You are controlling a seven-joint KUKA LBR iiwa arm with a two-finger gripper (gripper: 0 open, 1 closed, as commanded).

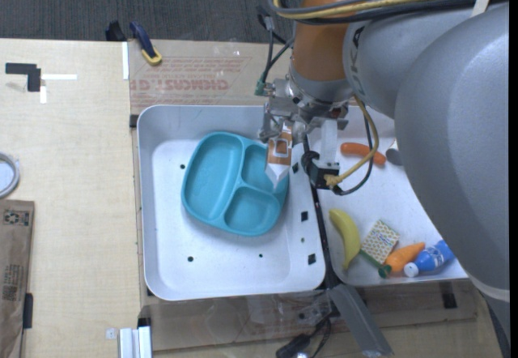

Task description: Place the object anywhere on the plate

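Now look at your end effector (279, 155) over the right edge of the blue plate (231, 184) in the left bin (162, 210); it pinches a small orange-and-white box (279, 152), long axis upright, lower end pointing down at the plate's rim; a banana (348, 236) lies in the right bin (368, 206).

Mirrored red lettering on the cardboard sheet (198, 73) cannot be read.

plate (222, 186): turquoise blue
bins (162, 210): white
banana (348, 236): yellow
carrot (362, 151): orange
arm (437, 89): grey, orange band
sponge (380, 240): yellow, speckled, green edge
bottle (429, 259): blue, white cap
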